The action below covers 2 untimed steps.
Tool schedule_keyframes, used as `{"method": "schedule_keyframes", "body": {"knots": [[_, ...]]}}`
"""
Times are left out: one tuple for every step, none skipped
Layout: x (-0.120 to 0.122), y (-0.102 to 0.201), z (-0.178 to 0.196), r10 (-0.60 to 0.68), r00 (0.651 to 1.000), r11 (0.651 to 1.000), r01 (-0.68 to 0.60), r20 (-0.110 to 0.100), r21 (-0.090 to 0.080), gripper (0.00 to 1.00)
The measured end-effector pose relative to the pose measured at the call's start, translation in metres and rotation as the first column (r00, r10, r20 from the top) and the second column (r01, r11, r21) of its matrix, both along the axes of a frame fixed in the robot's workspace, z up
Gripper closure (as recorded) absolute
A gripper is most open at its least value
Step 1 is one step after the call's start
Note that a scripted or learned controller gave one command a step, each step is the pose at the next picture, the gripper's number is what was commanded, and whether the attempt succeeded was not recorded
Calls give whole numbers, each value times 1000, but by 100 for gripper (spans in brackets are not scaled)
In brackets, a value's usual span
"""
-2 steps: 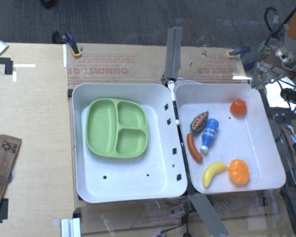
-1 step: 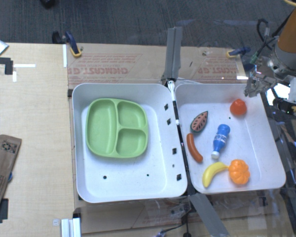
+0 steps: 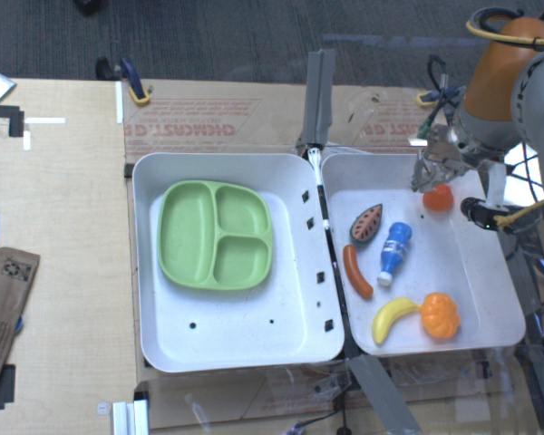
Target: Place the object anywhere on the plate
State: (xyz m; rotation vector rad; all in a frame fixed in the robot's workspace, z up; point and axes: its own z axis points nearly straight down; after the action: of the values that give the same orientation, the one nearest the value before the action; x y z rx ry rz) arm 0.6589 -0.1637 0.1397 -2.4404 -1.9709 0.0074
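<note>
orange ball (image 3: 438, 198) beneath gripper (image 3: 428, 176)

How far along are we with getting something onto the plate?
Nothing is on the green plate yet. The hand sits over the right bin's far corner, just above a small red-orange ball; whether it grips the ball I cannot tell. Left: secure it, carry it across to the left bin, and set it on the plate.

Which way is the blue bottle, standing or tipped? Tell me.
Tipped. The blue plastic bottle with a white cap lies on its side on the floor of the right white bin, cap pointing toward the yellow toy banana.
</note>
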Motion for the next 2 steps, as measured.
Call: {"method": "schedule_keyframes", "body": {"knots": [[1, 13, 108, 46, 999, 999, -46, 2, -2, 100], [0, 125, 47, 237, 972, 972, -237, 0, 0, 100]]}}
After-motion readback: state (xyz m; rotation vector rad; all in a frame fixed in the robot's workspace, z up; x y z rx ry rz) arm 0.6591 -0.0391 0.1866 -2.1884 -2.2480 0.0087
